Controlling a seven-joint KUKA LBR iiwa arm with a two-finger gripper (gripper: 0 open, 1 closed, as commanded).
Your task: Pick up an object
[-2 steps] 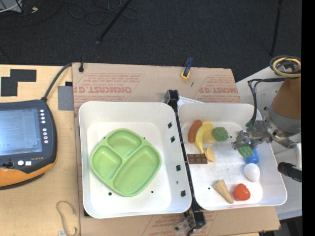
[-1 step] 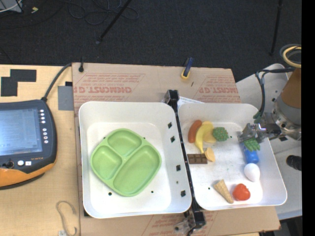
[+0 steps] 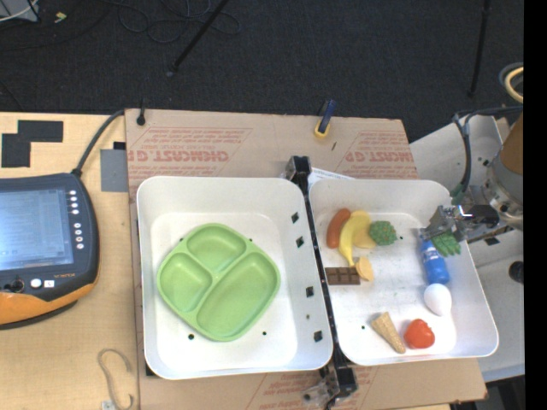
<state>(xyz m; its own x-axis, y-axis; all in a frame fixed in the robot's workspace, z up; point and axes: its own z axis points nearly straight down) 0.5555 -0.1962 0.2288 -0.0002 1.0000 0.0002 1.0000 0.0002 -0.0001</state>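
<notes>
Arm: reaches in from the right edge, over the right side of the scene, at mid height.
Gripper (image 3: 450, 220): low at the arm's left end, metal parts pointing left; finger detail too small to read.

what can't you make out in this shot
- Gripper: too small and cluttered in the camera view to tell whether its fingers are open or shut.
- Green item: partly covered by the gripper; kind unclear.
- Arm: cut off by the right edge.
- Yellow piece: too small to identify.
</notes>
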